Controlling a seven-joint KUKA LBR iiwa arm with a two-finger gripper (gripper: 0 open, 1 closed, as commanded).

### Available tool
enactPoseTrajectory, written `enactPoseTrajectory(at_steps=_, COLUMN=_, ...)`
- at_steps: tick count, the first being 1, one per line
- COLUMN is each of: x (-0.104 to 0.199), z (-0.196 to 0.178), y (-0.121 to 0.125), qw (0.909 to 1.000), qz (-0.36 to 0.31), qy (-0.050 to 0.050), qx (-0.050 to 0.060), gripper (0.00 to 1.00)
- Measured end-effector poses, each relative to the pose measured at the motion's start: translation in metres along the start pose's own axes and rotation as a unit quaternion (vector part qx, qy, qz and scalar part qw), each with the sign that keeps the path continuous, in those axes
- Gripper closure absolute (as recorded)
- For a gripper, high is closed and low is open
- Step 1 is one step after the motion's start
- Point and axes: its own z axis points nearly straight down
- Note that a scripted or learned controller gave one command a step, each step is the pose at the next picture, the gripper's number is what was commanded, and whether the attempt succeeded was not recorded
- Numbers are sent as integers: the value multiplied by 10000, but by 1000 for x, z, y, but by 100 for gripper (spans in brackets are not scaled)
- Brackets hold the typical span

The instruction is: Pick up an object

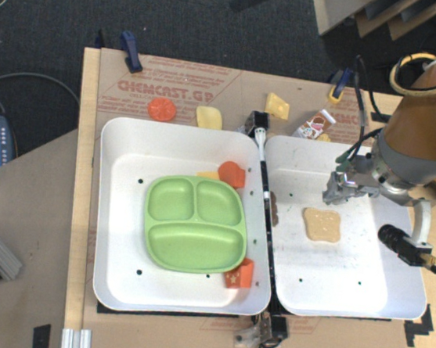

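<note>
A tan toast-shaped piece (322, 225) lies flat in the right bin (376, 295). My gripper (335, 193) hangs just above and behind it, near the bin's back half, with nothing seen between its fingers. In the left bin (117, 196) a green divided plate (195, 224) lies with an orange piece (232, 174) at its back right corner and an orange-red block (240, 274) at its front right corner.
On the cardboard behind the bins lie a red disc (162, 110), a pale yellow piece (208, 118), a yellow wedge (277, 106) and a small printed packet (314, 127). A black-handled tool (259, 131) rests on the divide between the bins. Blue clamps (130, 51) hold the board's back edge.
</note>
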Motion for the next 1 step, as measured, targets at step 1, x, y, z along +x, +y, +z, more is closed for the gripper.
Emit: enactPoseTrajectory(at_steps=1, x=-43, z=76, y=-46, qw=10000, qz=61, qy=5, qx=67, gripper=100)
